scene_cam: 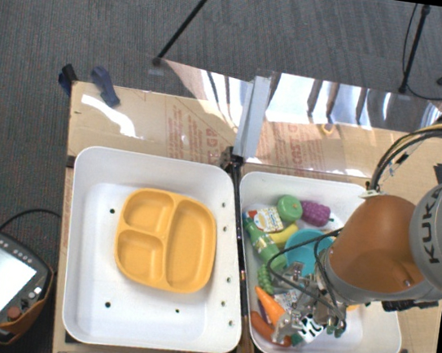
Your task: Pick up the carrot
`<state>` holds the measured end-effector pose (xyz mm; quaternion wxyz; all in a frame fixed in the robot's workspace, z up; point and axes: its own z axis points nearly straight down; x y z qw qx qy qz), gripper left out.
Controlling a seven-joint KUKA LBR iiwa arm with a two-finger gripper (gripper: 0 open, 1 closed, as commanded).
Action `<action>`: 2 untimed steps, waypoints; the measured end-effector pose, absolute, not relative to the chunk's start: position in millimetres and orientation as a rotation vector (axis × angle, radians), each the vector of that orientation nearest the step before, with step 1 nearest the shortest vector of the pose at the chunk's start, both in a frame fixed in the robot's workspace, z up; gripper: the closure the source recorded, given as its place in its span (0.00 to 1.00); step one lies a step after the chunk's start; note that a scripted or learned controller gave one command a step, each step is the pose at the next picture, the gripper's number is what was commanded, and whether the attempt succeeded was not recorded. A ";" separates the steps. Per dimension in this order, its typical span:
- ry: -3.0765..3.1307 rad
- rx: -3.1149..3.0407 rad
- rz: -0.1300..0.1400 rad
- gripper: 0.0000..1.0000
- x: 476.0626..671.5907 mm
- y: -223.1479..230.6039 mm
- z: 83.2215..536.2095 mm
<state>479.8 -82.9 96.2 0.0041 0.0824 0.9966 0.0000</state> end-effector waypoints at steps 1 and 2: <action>3.136 0.069 0.003 0.00 479.1 -77.9 93.1; 3.138 0.062 0.005 1.00 479.4 -76.7 102.4</action>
